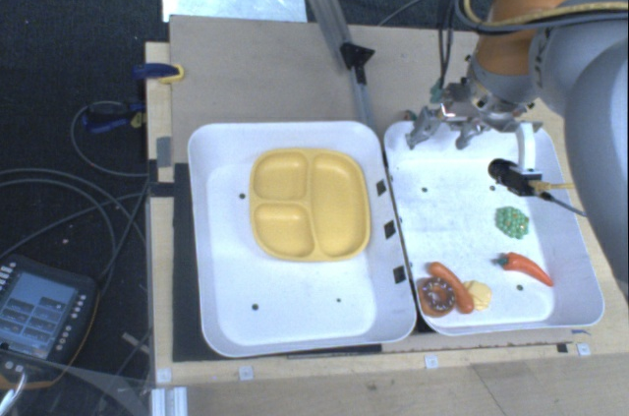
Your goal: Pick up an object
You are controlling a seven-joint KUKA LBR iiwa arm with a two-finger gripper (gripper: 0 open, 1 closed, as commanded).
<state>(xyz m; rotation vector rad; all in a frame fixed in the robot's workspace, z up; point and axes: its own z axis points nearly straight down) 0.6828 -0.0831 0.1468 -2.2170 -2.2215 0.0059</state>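
Fixed above bench, looking down at a slant. Far enough back to take in both white bins whole, plus floor at left and top. Arm entering from right.

bench: flat tan board | left white bin and right white bin lie on it side by side, edges touching | blue-and-yellow clamp grips the bench's left edge | bare board behind the bins
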